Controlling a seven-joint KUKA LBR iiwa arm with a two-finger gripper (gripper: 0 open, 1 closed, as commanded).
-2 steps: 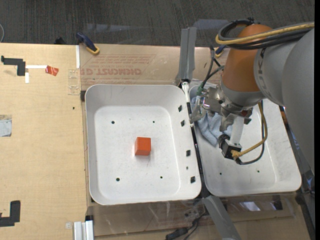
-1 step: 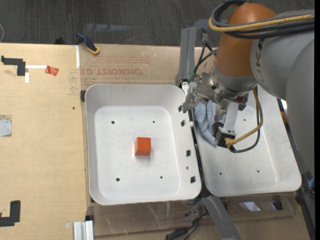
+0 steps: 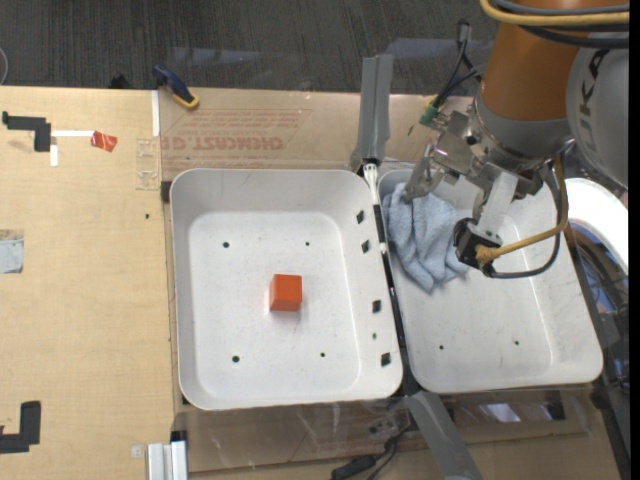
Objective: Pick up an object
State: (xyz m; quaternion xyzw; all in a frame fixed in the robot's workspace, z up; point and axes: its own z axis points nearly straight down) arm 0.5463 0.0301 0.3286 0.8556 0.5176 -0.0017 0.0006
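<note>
bins: we see smooth white plastic, faintly glossy
cloth: soft, matt, crumpled pale blue fabric
cube: matt orange-red, smooth faces
bench: matt light wood board
arm: glossy orange band, smooth grey shell

your arm comes in from the upper right, orange band topmost, grey wrist angled down and to the left. your hand sits low at its end, with cables looping beside the wrist.
</note>
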